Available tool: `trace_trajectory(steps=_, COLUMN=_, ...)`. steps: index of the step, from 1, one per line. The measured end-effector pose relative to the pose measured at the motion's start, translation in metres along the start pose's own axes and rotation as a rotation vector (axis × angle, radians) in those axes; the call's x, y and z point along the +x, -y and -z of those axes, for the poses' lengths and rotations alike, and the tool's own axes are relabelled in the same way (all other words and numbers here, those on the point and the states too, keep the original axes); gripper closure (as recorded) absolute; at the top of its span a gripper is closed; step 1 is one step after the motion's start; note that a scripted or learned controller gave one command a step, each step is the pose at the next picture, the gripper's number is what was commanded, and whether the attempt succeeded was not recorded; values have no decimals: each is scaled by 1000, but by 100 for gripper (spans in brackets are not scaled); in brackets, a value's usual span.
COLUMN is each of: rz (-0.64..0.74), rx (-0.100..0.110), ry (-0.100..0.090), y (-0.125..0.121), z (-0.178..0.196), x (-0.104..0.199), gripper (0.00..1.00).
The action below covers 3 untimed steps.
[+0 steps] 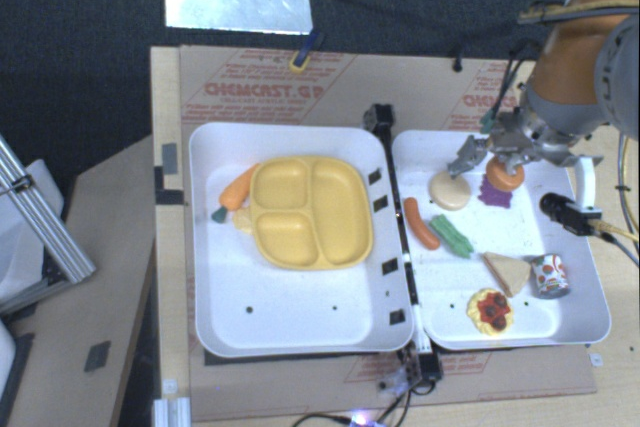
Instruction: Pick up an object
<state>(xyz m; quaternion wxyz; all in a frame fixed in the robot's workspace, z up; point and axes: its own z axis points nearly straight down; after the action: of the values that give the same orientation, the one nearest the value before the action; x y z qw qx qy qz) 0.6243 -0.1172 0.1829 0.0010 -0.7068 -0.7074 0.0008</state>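
Nearest the camera, a small pizza toy (490, 311) lies at six o'clock in the right bin (590, 315), beside a bread wedge (508, 271) and can (548, 276). At twelve o'clock the end effector (487, 155) hangs over a cream bun (449, 191) and an orange piece (504, 177); how wide it stands I cannot tell. A yellow tray (305, 212) fills the left bin (215, 245).

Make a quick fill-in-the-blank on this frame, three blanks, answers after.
1. The yellow divided plate lies in the ___ bin.
2. The toy carrot lies against the plate's ___ edge.
3. The claw hangs over the ___ bin, near the purple piece.

Answers: left; left; right
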Motion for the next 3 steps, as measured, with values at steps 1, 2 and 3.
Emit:
trace_trajectory(steps=1, rz=-1, rx=1, ry=-1, y=7, z=-52, x=8, gripper=0)
trace_trajectory(steps=2, rz=0, rx=-14, ry=4, y=4, z=-82, x=7, gripper=0)
trace_trajectory(steps=3, rz=0, rx=-13, ry=3, y=4, z=-73, x=7, gripper=100)
